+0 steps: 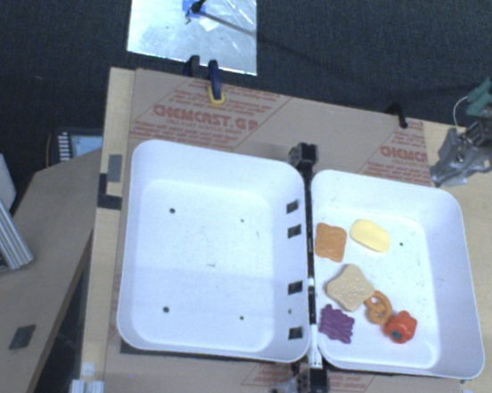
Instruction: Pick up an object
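End effector (447, 173) hovers past the right bin's (466, 265) far right corner; finger state cannot be told. Yellow piece (370, 235) lies alone near the bin's far edge. Judged light, rigid, smooth, possibly slippery: grasp across its short width.

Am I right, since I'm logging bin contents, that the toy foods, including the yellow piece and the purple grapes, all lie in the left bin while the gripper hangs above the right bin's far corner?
Not quite: the camera view shows the yellow piece, the purple grapes and the other toy foods in the right bin, not the left bin. The gripper does hang above the right bin's far corner.
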{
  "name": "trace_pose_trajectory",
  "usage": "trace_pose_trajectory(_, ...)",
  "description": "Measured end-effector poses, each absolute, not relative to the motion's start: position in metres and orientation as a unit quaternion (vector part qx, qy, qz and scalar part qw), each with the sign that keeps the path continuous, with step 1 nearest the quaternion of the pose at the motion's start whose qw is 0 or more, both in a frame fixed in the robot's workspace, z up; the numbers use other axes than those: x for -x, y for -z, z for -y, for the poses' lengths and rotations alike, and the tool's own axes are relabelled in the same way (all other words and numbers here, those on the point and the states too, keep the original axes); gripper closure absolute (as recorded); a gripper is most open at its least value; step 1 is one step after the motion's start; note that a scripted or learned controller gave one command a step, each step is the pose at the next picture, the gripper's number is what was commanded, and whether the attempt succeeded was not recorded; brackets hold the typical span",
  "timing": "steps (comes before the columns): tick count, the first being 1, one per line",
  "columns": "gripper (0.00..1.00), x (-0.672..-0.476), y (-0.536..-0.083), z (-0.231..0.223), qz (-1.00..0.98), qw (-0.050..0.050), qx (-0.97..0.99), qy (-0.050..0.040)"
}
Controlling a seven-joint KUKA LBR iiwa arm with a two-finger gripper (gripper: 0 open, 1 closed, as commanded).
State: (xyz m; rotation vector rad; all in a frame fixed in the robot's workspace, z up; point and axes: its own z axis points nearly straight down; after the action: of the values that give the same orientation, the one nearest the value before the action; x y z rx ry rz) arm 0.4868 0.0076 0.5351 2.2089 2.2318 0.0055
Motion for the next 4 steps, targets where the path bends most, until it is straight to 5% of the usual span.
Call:
trace_pose_trajectory(2, 1.00, -0.485, -0.517, -0.193, -0.712, -0.001, -0.702, -0.0006)
trace_pose_trajectory(3, 1.00, -0.486, -0.514, -0.237, -0.710, 0.000, -0.704, -0.0012)
trace_pose_trajectory(4, 1.00, -0.486, -0.536, -0.234, -0.709, 0.000, -0.705, -0.0020)
